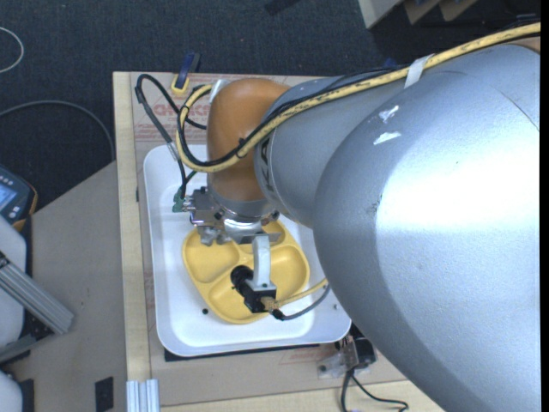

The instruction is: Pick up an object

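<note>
A grey KUKA arm (429, 213) leans over the white bin (163, 256), with its orange band (236, 127) above the bin's far half and its gripper (225, 228) low over the bin's middle. The one object to be seen, a yellow sectioned dish (204, 269), lies on the bin's floor and fills much of its near half. The gripper is directly above the dish's far edge. The wrist hides the tool's working end, so it cannot be told whether the gripper is open or closed, nor whether it touches the dish. The dish appears to rest flat in the bin, not lifted. By that reading the reach is made and the pick is not: a grasp and a lift clear of the bin are left.
</note>
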`<action>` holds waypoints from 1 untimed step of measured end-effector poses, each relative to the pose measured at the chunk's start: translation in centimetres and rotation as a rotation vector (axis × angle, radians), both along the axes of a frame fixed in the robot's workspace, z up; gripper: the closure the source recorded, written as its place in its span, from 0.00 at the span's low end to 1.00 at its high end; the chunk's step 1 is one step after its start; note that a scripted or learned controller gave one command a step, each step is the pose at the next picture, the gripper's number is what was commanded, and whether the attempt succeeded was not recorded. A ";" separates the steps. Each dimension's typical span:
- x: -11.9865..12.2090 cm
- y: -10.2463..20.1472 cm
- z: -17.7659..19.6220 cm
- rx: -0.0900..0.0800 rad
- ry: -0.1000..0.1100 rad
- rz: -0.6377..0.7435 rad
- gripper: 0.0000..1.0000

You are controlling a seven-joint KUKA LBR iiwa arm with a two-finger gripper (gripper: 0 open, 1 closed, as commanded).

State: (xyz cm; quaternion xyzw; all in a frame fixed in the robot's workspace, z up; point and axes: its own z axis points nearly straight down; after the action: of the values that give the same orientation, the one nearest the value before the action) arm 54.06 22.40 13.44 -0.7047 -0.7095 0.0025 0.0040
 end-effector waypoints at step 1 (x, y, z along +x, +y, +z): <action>3.8 -2.4 -2.9 0.006 -0.021 -0.002 1.00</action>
State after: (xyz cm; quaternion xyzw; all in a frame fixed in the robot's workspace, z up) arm 57.83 19.98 10.51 -0.7054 -0.7088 -0.0072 -0.0013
